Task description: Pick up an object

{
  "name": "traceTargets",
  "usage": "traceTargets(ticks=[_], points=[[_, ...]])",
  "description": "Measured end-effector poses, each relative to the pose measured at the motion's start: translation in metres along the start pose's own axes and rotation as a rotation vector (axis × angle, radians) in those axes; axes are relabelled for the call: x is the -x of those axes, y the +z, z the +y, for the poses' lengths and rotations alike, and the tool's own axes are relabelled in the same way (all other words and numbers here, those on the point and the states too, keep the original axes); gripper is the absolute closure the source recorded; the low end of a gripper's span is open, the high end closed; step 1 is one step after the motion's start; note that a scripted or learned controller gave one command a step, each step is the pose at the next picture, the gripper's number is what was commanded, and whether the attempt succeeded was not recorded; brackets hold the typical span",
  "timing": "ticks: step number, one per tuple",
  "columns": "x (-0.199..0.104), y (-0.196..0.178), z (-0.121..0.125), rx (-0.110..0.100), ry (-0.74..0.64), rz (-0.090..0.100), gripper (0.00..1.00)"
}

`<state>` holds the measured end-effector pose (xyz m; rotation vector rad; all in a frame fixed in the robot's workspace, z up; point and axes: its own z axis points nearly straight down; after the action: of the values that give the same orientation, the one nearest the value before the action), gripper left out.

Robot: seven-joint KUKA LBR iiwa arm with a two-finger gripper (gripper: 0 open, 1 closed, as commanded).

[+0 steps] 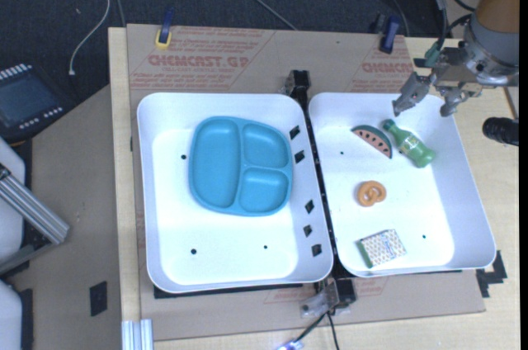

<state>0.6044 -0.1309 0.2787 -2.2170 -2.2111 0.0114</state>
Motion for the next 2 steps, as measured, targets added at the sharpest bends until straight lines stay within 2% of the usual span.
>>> traceTargets(ticks=[1,2], points=[[0.000,-0.007,0.002,0.012,-0.003,-0.002,0.00],[0.000,0.056,-0.002,0.005,-0.002,0.000,0.00]])
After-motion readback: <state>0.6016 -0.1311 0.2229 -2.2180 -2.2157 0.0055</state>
